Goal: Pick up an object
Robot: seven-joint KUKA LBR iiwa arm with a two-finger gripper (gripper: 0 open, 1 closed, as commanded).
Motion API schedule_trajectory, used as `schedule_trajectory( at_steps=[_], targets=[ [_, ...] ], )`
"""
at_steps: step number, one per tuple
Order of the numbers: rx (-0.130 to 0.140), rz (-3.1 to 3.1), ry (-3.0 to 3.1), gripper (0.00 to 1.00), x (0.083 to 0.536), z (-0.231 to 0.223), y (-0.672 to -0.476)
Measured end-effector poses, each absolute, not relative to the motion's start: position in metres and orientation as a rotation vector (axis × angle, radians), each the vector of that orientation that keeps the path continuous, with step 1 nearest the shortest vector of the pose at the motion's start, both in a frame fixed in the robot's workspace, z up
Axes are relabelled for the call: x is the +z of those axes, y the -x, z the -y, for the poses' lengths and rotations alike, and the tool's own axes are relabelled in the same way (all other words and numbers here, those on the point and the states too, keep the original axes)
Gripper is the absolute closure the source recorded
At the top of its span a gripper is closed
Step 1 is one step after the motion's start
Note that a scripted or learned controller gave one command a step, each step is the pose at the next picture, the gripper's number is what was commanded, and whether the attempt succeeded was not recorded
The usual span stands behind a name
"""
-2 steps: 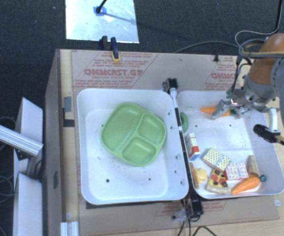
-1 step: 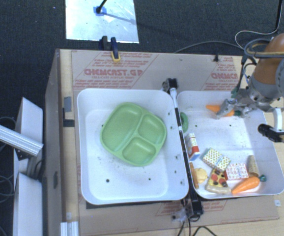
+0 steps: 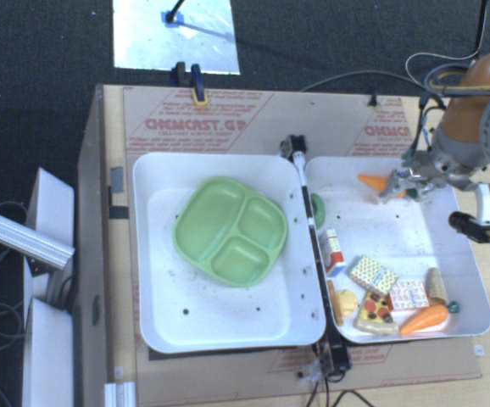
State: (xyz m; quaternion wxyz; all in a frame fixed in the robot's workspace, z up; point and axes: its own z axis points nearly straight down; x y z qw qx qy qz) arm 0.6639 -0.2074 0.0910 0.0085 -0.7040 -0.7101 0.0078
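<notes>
While the arm reaches in from 3 o'clock, the gripper sits at the right bin's 12 o'clock edge, touching one carrot; grip state cannot be told. A second carrot lies at that bin's 5 o'clock among roughly six small items. Left bin: one green tray, centred. Two bins in all.
</notes>
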Motion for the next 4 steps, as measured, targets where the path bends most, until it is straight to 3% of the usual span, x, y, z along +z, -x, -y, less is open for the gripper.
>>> schedule_trajectory(
  at_steps=[1,2,3,4],
  targets=[
    [-0.004,2.228,2.224,1.0,0.197,0.192,-0.608],
    [-0.002,2.225,2.221,0.0,0.195,0.192,-0.607],
    [0.004,2.223,2.214,0.0,0.083,0.206,-0.653],
    [0.023,2.215,2.202,0.0,0.081,0.164,-0.664]
  ],
)
